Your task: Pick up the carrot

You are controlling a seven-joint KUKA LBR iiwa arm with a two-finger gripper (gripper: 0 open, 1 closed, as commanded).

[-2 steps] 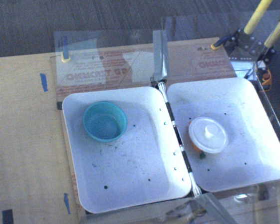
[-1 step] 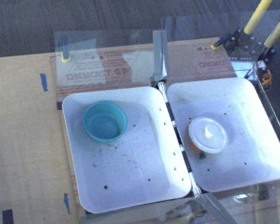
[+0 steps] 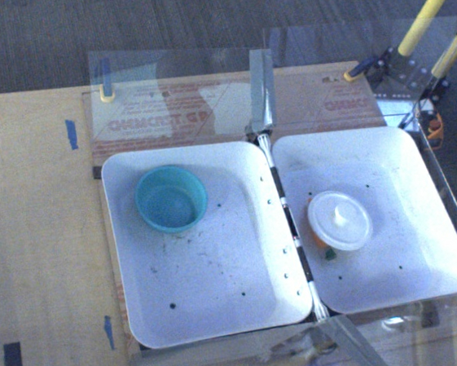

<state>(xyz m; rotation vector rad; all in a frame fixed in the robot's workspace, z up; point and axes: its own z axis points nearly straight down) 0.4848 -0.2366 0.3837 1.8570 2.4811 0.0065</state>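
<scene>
In the right bin (image 3: 418, 263), a white round lidded dish (image 3: 340, 219) sits left of centre. A small green and orange bit, which looks like the carrot (image 3: 328, 251), pokes out from under the dish's lower left edge. The rest of the carrot is hidden by the dish.
A teal bowl (image 3: 171, 198) stands upright in the far left part of the left bin (image 3: 217, 294). A metal divider (image 3: 287, 229) runs between the two bins. Yellow tripod legs (image 3: 430, 7) and a black clamp stand beyond the right bin's far corner.
</scene>
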